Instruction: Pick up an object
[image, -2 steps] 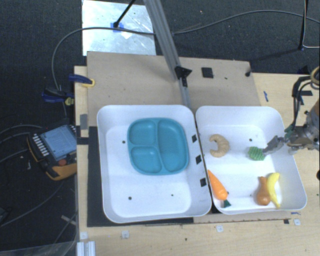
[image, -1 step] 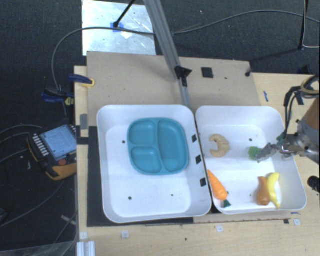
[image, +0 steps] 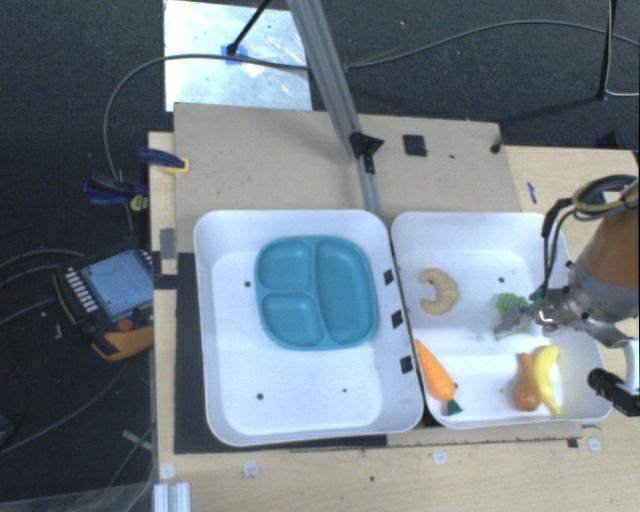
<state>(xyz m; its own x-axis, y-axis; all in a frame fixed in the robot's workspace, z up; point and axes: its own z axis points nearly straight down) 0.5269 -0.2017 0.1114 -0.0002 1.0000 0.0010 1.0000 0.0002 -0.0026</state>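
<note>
Brown bench (image: 300, 160) on dark carpet (image: 60, 80); hand (image: 520, 315) near broccoli (image: 512, 301), grip unclear.

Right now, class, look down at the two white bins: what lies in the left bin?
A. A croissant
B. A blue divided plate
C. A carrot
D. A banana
B: the blue divided plate sits alone in the left bin, while the carrot, croissant and banana all lie in the right bin.
</note>
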